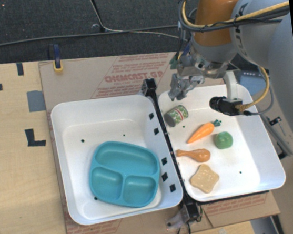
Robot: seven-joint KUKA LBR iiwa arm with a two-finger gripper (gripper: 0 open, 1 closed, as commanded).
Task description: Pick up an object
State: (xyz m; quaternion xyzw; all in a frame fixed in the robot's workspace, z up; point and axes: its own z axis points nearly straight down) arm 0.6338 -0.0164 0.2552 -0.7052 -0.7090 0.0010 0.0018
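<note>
My gripper (pixel 178 93) hangs over the back left corner of the right bin (pixel 259 174), just above and behind a small green can (pixel 176 115) lying on its side. Nothing shows between the fingers. In the same bin lie an orange carrot (pixel 200 131), a green round vegetable (pixel 223 140), a drumstick-shaped brown piece (pixel 194 154) and a tan slice of bread (pixel 204 178). A blue divided plate (pixel 124 174) rests in the left bin (pixel 63 129).
A black divider (pixel 162 133) runs between the two bins. The arm's orange band (pixel 221 9) and grey body fill the upper right. Cables (pixel 98 27) cross the dark surface behind the bench.
</note>
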